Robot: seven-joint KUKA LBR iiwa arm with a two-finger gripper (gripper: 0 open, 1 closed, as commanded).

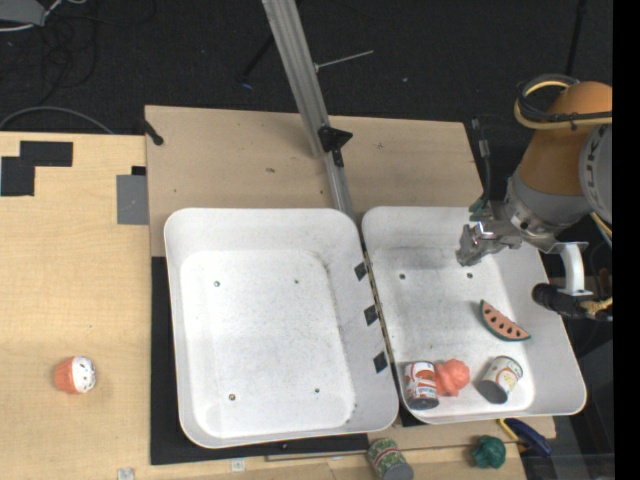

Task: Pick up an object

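In the right bin (430, 268) lie a watermelon-slice toy (502, 322), a pink-orange lump (452, 376), a small red and white can (421, 383) on its side and a second can (499, 378) with a yellow label. My gripper (474, 244) hangs over the bin's upper right part, above and left of the watermelon slice, with nothing visible between its fingers. The grey arm with its orange band (570, 138) reaches in from the right.
The left bin (260, 318) sits beside the right one. A metal rail (305, 88) slants down to the gap between the bins. Outside the bins lie an orange and white ball (75, 375), a dark can (385, 458) and a green toy (489, 452).
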